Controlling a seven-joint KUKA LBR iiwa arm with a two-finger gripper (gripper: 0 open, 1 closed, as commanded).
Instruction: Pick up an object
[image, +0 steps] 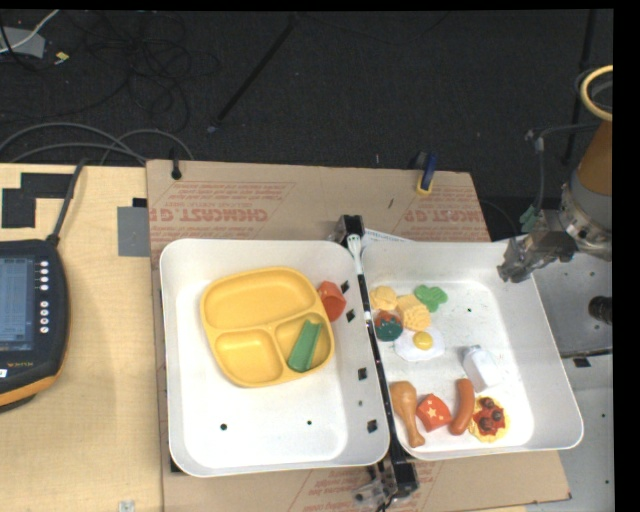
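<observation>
My gripper (517, 259) hangs at the far right corner of the right bin (520, 330), apart from all the toys. In that bin lie a green broccoli piece (431, 296), yellow pieces (413, 312), a teal and red ball (388, 326) and a fried egg (421, 342). Nearer the front are a pale grey block (482, 366), a drumstick (404, 401), a red piece (433, 411), a sausage (463, 405) and a dark red round piece (488, 419). The left bin (200, 420) holds a yellow divided plate (255, 315) with a green piece (305, 345) in it and a red piece (332, 299) at its edge.
The bins meet at a black divider (368, 330) and rest on cardboard (260, 200). A teach pendant (25, 310) lies on the wooden bench at the left. Cables cross the dark floor behind. A blue and yellow clip (427, 172) stands at the cardboard's back edge.
</observation>
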